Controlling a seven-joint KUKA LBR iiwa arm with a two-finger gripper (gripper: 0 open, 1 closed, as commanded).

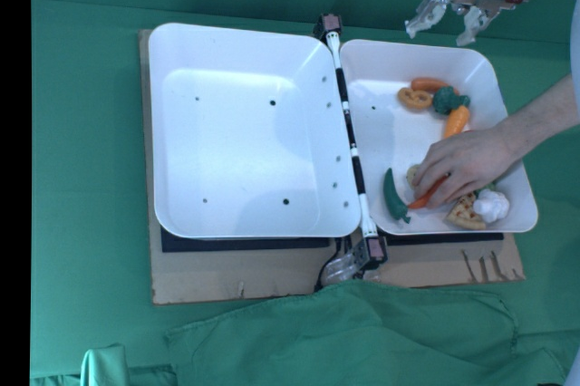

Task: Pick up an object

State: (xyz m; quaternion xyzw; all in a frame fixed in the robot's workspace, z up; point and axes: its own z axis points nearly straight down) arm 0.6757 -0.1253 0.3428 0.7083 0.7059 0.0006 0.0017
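- We see the gripper (447, 20) raised at about one o'clock in the camera view, above the far rim of the right bin (381, 67), with its two fingers spread apart and nothing between them.
- The things to pick all lie in the right bin: an orange ring-shaped piece (415, 98), a dark green broccoli-like piece (447, 101) and a carrot (457, 120) toward the bin's twelve o'clock; a green pepper-like pod (393, 196), a waffle-like wedge (466, 213) and a white lump (491, 206) toward its six o'clock.
- A person's hand (467, 162) reaches in from three o'clock and rests among the nearer pieces, on what looks like a thin orange-red stick (424, 200).
- The left bin (181, 49) sits at nine o'clock of the right one, with only small dark dots on its floor.
- We judge that the task stands at its start: no object is chosen or grasped yet. The next move calls for the hand to be out of the bin, then a descent toward six o'clock over one well-separated piece, perhaps the carrot.
- Hard to make out: what the hand covers, including a pale round piece at its fingertips, and the arm itself, cut off at the top right corner.
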